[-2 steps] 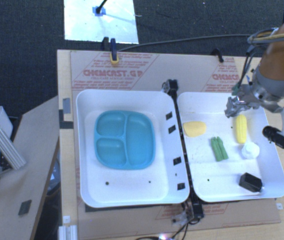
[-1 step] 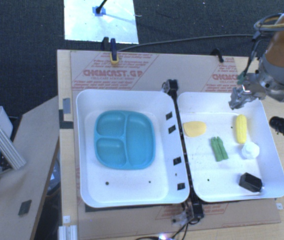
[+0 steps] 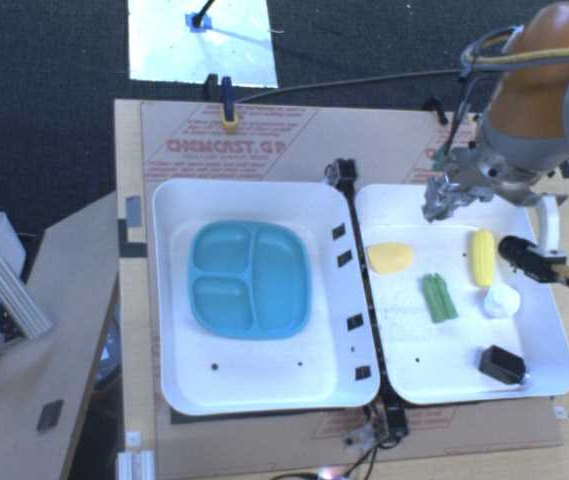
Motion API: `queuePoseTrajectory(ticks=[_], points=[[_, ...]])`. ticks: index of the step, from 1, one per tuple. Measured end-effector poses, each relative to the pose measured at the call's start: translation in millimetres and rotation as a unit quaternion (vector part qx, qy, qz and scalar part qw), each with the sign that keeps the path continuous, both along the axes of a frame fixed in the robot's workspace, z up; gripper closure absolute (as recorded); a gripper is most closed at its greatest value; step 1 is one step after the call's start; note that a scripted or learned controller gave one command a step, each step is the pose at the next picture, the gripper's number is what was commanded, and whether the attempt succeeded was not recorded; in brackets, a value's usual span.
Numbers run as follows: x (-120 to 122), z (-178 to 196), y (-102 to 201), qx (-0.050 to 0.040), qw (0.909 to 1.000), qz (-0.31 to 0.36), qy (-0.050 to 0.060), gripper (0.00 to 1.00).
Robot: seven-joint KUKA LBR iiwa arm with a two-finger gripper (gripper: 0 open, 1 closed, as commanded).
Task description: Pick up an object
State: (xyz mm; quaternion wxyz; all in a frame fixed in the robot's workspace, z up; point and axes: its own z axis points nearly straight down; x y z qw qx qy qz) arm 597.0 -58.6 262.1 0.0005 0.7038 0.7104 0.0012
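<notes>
Here, largest first:
Worktop (image 3: 264, 133): protective film reads "CHEMCAST GP".
Left bin (image 3: 179, 368): holds a blue divided plate (image 3: 252, 278), central.
Right bin (image 3: 544, 368): loose pickables, probably scattered for grasp trials: corn cob (image 3: 482, 256), green beans (image 3: 438, 297), yellow wedge (image 3: 390, 258), black block (image 3: 502, 365), white piece (image 3: 501, 301).
Hand (image 3: 442, 206): over the right bin's far edge; grip state cannot be told.

I see the pincer (image 3: 438, 208) hanging over the far edge of the right bin (image 3: 544, 368), with no object between its fingers. Below it in that bin lie a yellow wedge (image 3: 390, 258), a green bean bundle (image 3: 439, 297), a corn cob (image 3: 482, 257), a white round piece (image 3: 501, 301) and a black block (image 3: 502, 365). The left bin (image 3: 179, 368) holds a blue divided plate (image 3: 250, 277).
</notes>
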Motion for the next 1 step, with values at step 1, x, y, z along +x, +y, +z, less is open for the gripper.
queuePoseTrajectory(ticks=[1], points=[[-8.0, -5.5, 60.9, 0.0003, 1.0000, 0.001, 0.001, 1.00]])
